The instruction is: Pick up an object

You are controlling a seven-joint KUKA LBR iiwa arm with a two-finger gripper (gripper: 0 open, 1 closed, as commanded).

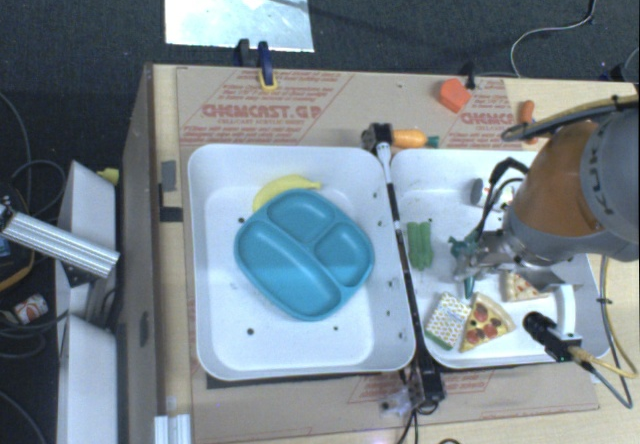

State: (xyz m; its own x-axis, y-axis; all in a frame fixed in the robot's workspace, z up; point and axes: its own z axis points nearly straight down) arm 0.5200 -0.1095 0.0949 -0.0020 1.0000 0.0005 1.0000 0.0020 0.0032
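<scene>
My gripper hangs low over the middle of the right bin, with the arm coming in from the right. Just left of it lies a green pickle-like piece, close to the wall between the bins. In front of the gripper are a pizza slice and a pale square sandwich piece. A second, smaller pizza slice lies to the gripper's right, partly under the wrist. I see nothing held in the gripper.
The left bin holds a blue divided plate with a yellow thing peeking out behind it. A small grey item sits at the right bin's back. An orange carrot and an orange block lie behind the bins.
</scene>
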